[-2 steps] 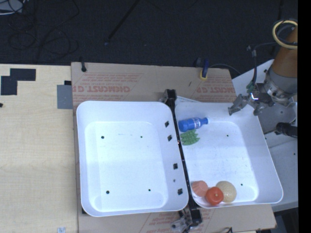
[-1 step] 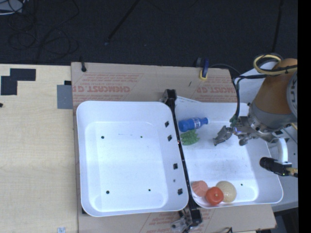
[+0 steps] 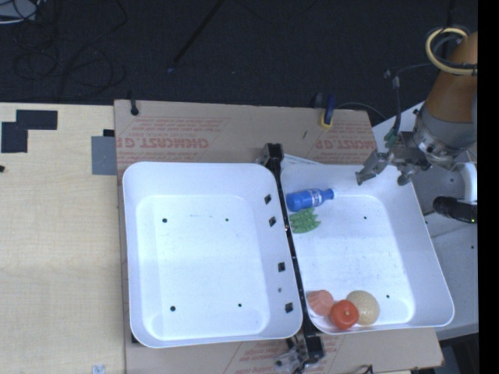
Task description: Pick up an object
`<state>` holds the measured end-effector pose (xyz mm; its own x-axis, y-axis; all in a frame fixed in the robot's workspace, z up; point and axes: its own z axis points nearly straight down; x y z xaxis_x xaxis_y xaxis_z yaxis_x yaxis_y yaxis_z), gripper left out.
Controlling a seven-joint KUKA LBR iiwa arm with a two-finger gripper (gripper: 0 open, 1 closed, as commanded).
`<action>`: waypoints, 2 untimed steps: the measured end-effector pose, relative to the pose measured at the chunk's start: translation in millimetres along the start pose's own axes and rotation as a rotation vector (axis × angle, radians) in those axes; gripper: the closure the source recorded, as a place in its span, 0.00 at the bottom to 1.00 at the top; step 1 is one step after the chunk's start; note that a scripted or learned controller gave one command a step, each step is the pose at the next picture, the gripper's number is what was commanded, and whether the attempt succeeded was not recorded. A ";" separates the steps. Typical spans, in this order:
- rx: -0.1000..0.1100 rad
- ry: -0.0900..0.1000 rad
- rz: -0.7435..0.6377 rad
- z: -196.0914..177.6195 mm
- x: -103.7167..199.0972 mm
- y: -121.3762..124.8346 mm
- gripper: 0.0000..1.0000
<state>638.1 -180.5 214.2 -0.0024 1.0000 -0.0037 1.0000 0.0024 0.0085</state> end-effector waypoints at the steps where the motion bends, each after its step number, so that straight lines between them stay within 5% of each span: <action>1: 0.016 0.005 0.006 133.0 -33.1 -44.0 0.00; 2: -0.001 0.001 0.000 45.4 -33.2 4.2 0.00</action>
